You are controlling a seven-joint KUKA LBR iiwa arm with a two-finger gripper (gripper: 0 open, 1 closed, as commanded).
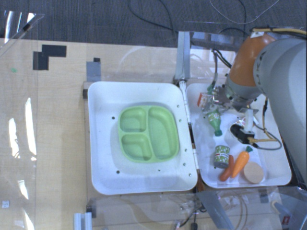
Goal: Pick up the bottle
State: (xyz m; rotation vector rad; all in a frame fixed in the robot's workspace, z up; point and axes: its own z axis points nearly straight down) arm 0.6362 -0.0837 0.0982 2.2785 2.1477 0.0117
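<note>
Over right bin, pincer above green bottle; pincer state unclear. Bottle looks light, smooth, slippery; grip mid-body.

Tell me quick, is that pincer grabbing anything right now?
Pincer: cannot be told. It sits low over the right bin, right above the green bottle, but the wrist hides how it stands.
</note>
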